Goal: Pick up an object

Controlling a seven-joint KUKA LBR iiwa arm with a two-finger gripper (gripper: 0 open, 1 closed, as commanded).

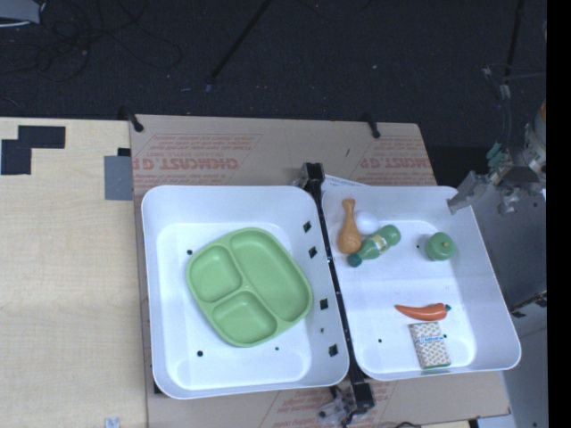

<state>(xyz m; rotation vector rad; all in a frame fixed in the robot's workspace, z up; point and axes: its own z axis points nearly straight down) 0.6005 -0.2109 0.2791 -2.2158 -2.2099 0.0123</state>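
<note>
Nearest to us in the right bin (500, 346) lies a small printed box (431, 344), flat on the floor near the front wall. Just behind it is an orange chilli pepper (422, 310), lying lengthwise with its green stem to the right. Further back we find a green bottle (375, 244) tilted on its side, touching or nearly touching a tan drumstick (350, 228), with a round green fruit (438, 246) a little apart to the right. The left bin (161, 239) holds a green divided plate (248, 285).

Any of the five small things would serve. We judge the round green fruit or the box the easiest targets, since each sits apart from its neighbours; the bottle and drumstick crowd each other, and fingers closing on one could knock the other. For the pepper, we would turn the fingers across its narrow width rather than along its length. For the box, lying flat, we would come straight down and grip across its shorter sides.

Farthest back, at the right edge beyond the bin's rear corner, we see the gripper (500, 190), outside the bin and above the bench. It touches nothing. It is too small and dark for us to tell how its fingers stand. We judge the reach has yet to begin.
</note>
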